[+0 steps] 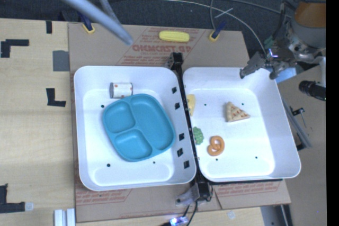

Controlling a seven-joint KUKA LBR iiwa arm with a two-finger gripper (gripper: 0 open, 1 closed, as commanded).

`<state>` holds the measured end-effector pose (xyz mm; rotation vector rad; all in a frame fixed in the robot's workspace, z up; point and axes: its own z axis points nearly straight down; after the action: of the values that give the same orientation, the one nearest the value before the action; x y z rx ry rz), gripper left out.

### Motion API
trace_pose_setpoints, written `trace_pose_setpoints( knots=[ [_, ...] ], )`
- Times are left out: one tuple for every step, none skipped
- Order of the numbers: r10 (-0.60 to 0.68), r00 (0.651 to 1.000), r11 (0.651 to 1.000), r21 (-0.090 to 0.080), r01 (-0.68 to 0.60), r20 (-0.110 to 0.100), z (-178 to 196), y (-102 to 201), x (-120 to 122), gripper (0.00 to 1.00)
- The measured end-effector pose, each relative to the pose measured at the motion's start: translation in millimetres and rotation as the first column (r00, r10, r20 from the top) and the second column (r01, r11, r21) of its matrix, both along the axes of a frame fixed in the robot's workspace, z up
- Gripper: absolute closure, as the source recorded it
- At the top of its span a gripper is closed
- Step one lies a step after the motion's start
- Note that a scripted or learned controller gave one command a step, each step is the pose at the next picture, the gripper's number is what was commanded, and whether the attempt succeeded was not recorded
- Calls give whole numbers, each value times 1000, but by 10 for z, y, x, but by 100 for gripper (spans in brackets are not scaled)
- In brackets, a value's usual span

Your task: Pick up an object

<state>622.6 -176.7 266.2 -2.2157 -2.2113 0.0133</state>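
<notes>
Gripper point(258, 67) above right bin's point(275, 166) far right corner, finger state unclear, pizza slice point(235, 113) mid-bin pointing far, pretzel point(215, 145) nearer, broccoli point(198, 135) at left wall, blue plate point(139, 126) in left bin point(87, 114).

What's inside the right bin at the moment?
The right bin holds a pizza slice, a pretzel, a green piece and a pale yellow piece, both against the left wall. The wall partly hides those two.
</notes>
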Motion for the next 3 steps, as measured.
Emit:
trace_pose_setpoints(
  knots=[
    [3, 1000, 1000, -2, -3, 13, 80, 6, 21, 0],
    [3, 1000, 1000, -2, -3, 8, -553, 28, -23, 0],
    [4, 1000, 1000, -3, -4, 9, -1024, 42, 43, 0]
  ],
)
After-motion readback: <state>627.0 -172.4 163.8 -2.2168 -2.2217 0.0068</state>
